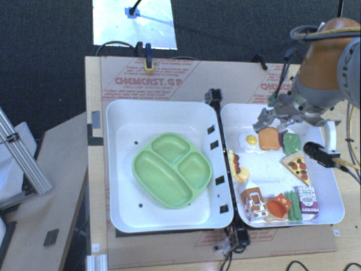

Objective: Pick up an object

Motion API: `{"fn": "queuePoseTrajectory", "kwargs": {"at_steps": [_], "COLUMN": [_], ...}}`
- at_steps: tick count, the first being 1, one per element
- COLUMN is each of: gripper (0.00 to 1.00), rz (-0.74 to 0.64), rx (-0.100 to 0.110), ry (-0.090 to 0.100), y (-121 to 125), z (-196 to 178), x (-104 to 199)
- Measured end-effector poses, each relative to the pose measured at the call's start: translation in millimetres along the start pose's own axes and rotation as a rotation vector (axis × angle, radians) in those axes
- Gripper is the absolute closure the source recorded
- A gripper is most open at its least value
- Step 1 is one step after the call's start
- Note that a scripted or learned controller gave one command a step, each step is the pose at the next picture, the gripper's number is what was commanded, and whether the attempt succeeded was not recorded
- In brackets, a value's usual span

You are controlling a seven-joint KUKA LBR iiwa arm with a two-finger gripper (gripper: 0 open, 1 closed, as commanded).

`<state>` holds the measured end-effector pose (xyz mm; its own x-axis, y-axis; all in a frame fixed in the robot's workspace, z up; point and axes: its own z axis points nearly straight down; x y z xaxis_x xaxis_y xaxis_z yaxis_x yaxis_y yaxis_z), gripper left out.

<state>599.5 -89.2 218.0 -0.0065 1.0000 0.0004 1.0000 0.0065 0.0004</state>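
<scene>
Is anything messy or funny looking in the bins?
Nothing looks spilled or broken. The green plate sits turned at a slant in the left bin. The toy food, like the fried egg and pizza slice, lies loosely scattered in the right bin, some pieces bunched at its near edge.

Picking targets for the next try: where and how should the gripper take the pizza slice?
Probably from straight above, fingers across the two long edges of the pizza slice near its wide crust end. It lies flat in the right bin, tip pointing toward the milk carton, with bare floor on its left.
</scene>
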Motion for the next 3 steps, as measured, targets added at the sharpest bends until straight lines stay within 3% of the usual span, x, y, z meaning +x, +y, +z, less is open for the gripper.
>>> {"fn": "queuePoseTrajectory", "kwargs": {"at_steps": [2,3], "gripper": [1.00,1.00], "rz": [-0.003,0.000], "rx": [0.001,-0.002], "ry": [0.002,0.001], "y": [-13,-18], "z": [3,-12], "x": [105,120]}}
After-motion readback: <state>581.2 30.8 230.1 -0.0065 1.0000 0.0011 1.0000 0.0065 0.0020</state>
